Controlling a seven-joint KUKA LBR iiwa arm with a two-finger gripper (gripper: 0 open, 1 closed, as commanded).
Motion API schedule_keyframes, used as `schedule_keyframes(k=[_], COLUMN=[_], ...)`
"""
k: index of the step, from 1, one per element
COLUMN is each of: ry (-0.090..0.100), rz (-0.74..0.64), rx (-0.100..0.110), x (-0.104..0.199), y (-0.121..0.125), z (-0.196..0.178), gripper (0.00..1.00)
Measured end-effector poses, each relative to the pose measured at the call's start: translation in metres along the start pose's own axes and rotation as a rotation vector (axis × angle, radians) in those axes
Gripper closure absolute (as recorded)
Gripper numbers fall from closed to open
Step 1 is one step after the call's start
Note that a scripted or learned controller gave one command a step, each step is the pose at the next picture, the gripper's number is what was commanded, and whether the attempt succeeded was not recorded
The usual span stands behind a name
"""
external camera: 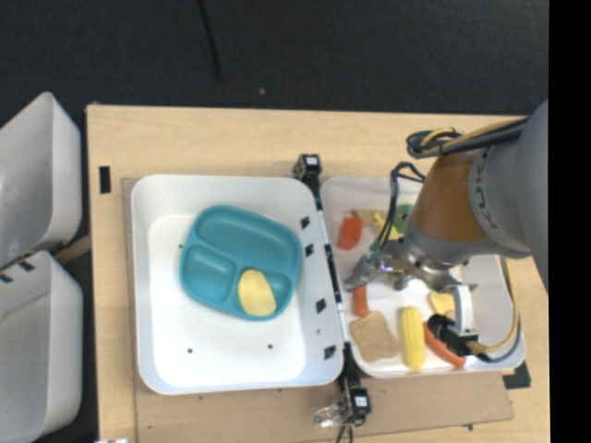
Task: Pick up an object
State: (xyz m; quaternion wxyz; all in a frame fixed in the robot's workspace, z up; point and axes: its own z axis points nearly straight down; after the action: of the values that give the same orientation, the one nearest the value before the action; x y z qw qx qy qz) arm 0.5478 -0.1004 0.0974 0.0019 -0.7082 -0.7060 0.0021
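Note:
The right bin [513,338] holds several toy foods. An orange carrot piece [349,231] lies near its left wall, with a small orange piece [360,300] below it. A tan bread slice [374,337] and a yellow corn cob [413,337] lie at the front. A red-orange piece [444,341] and a yellow chunk [441,302] sit beside the corn. Green and yellow bits [389,221] show at the back. My gripper [381,271] hangs low over the middle of this bin, between the carrot piece and the bread. The arm hides what lies under it.
The left bin [157,340] holds a blue divided plate [222,252] with a yellow lemon-like object [257,293] in its front compartment. The grey and orange arm [462,201] covers the back right of the right bin. Black clips line the divider [325,284] between the bins.

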Motion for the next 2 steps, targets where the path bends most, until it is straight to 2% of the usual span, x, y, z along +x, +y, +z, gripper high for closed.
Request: schedule_keyframes(k=[1,2], ry=[0.001,0.000], rz=[0.009,0.008], rx=[-0.001,-0.007], x=[-0.001,-0.003], y=[0.001,0.001], z=[-0.009,-0.050], gripper=[1.00,1.00])
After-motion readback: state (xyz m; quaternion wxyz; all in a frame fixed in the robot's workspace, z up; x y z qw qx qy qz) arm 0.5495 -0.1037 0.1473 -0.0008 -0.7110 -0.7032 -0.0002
